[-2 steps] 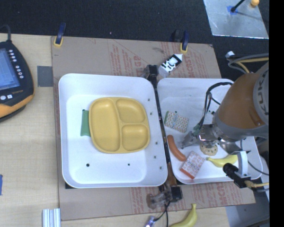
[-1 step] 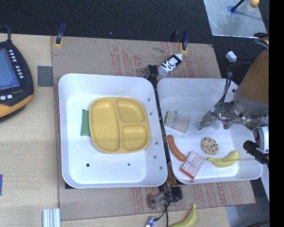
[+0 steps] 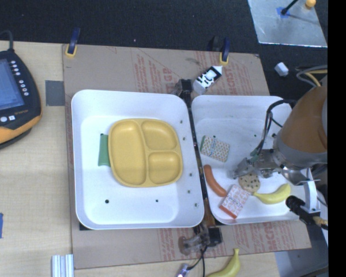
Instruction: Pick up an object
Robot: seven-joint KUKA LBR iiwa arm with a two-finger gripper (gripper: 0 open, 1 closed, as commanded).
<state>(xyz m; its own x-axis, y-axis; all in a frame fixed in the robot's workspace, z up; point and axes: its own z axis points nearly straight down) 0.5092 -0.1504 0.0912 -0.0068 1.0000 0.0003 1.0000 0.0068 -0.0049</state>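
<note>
Where the gripper (image 3: 246, 169) hovers lies a brown speckled cookie (image 3: 249, 182).

Bright, even overhead light; white bins (image 3: 132, 100) glare slightly, shadows soft, focus mildly fuzzy.

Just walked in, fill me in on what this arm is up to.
The KUKA arm reaches from the right into the right bin, its gripper low among a cookie, a banana, a hot dog and two small packets. Nothing is visibly lifted yet. The left bin holds a yellow divided tray.
</note>
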